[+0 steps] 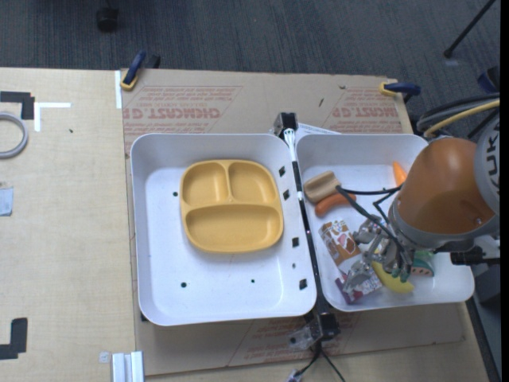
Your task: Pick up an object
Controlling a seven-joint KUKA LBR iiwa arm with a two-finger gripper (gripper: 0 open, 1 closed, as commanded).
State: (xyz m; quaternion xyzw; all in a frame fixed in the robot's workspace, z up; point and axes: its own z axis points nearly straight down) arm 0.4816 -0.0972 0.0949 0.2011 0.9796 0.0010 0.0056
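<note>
You see the grey arm's two-finger gripper (380, 253) low in the right-hand white bin (359, 146), among its clutter — just above a yellow banana-shaped toy (395, 281) and a purple foil packet (358, 286); its grip you cannot tell; a yellow three-part plastic plate (231, 205) lies in the left-hand white bin (155, 237).

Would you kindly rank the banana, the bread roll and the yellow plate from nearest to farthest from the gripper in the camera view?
Gripper, right bin.
1. Banana: right bin, just below the gripper.
2. Bread roll: right bin, up and left of the gripper.
3. Yellow plate: left bin, well to the left.
</note>
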